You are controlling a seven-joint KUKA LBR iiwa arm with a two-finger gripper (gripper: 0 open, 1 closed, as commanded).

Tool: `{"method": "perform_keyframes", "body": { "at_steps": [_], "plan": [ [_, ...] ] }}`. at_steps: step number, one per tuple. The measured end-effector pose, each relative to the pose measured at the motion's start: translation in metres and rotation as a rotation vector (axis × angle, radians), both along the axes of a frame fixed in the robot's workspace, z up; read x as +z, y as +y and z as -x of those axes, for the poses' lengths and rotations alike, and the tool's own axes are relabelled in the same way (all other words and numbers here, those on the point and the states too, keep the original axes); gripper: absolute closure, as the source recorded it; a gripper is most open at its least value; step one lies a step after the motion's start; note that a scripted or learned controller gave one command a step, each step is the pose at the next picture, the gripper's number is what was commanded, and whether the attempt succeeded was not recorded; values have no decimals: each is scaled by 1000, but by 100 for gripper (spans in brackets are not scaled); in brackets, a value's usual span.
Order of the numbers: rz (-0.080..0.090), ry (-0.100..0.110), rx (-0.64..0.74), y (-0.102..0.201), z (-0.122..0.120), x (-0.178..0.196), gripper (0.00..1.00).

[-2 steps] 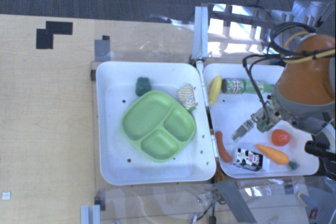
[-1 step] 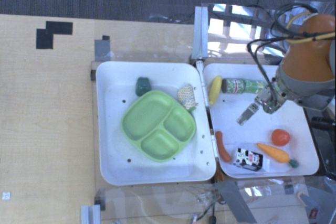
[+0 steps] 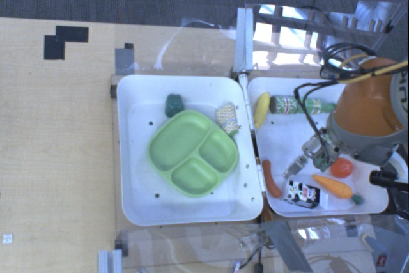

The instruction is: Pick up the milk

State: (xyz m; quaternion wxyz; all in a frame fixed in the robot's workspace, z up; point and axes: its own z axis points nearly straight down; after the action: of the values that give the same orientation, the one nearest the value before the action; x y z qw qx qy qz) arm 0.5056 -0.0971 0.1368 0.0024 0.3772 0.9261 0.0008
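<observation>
- Camera view: the pincer [image 3: 300, 166] hangs low over the right bin [image 3: 382, 204]. Its opening cannot be judged from this angle, and nothing is visibly held in it.
- The milk [image 3: 301, 194], a small black-and-white carton, appears to lie flat on the bin floor. It sits just below the pincer in the picture, towards the bin's near edge.
- Neighbours: the carrot [image 3: 333, 187] lies just right of the milk and may touch it (contact unclear). The tomato [image 3: 341, 167] sits to the pincer's right. A red sausage-like piece [image 3: 271, 179] lies to its left, apart from the carton.
- Handling, as judged: the carton is probably light, with smooth, thin walls that may dent or slip under hard pressure.
- Recommended hold: across the carton's two narrower sides at mid-length, with a moderate squeeze and a descent clear of the carrot.
</observation>
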Motion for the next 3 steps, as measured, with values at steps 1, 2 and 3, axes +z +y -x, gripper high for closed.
{"method": "perform_keyframes", "body": {
  "at_steps": [1, 2, 3],
  "plan": [
    [4, -11, 401, -9, 13, -47, 0],
    [7, -22, 398, -8, 10, -34, 100],
    [3, -6, 481, 32, -46, 65, 100]
  ]
}}
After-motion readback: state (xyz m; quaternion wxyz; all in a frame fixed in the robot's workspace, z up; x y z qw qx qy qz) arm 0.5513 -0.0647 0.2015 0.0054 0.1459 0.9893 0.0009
